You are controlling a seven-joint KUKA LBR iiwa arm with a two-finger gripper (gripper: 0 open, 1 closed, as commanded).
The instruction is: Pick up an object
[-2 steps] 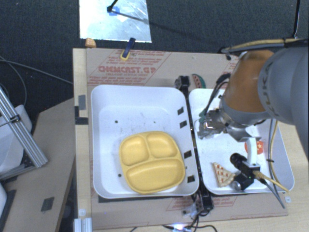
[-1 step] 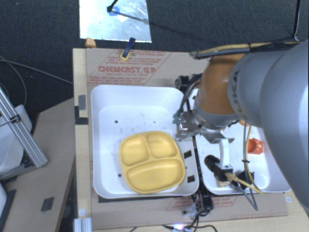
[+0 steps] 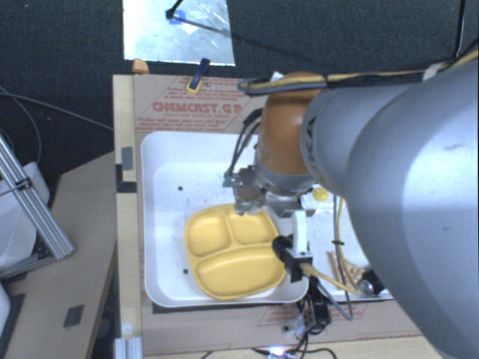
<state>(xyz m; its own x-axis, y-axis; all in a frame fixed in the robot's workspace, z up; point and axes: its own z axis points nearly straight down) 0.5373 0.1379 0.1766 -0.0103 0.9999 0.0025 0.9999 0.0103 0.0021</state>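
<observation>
A yellow divided plate (image 3: 228, 253) with three compartments lies in the left white bin (image 3: 168, 193), toward its front right. My gripper (image 3: 251, 200) hangs over the plate's far edge, right at its rim, under the orange wrist band. A small yellow object (image 3: 321, 195) peeks out to the right of the wrist, mostly hidden by the arm.
The big grey arm covers the right bin and the view's right side. A cardboard sheet (image 3: 187, 107) lies behind the bin, with a blue and yellow item (image 3: 198, 75) on it. Metal rails (image 3: 30, 208) stand at the left.
</observation>
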